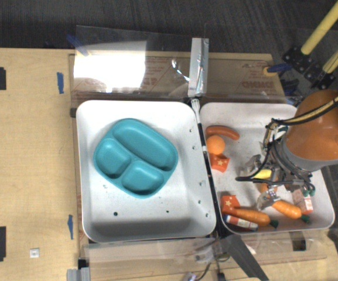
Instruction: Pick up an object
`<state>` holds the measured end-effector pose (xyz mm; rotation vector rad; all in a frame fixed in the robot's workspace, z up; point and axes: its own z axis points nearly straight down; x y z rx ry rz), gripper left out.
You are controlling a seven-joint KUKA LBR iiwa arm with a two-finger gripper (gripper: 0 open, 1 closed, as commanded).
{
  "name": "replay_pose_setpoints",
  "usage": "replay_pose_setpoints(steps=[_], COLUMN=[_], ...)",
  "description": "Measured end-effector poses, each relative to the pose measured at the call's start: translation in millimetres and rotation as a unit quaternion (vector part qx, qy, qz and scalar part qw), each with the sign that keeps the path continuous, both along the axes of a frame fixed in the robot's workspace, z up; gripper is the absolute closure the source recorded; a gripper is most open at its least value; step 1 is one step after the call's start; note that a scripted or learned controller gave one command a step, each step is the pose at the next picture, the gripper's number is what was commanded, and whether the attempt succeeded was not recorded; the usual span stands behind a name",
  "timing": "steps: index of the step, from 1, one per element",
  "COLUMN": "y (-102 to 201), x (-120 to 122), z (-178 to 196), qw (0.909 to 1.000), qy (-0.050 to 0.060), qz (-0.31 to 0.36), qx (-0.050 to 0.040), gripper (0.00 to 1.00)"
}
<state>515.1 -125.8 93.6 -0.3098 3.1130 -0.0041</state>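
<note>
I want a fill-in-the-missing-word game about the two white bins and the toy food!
1. The teal divided plate lies in the ____ bin as the camera sees it.
2. The teal plate has ____ compartments.
3. The orange ball lies in the same bin as the carrot, the one on the ____.
4. The gripper hangs over the ____ bin.

Missing words: left; three; right; right
</note>
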Motion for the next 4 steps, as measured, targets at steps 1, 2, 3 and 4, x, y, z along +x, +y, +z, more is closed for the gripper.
replay_pose_setpoints(steps=[1,2,3,4], y=[31.5,33.1,-28.9,-26.5], x=[8.2,11.9,51.8,50.2], z=[-2.8,10.1,107.4,102.9], qw=[0.9997,0.9997,0.9985,0.9985], qy=[-0.001,-0.008,0.000,0.004], qz=[-0.023,-0.021,-0.055,-0.054], qx=[-0.0006,-0.0005,-0.0006,0.0011], gripper=[0.00,1.00,1.00,0.00])
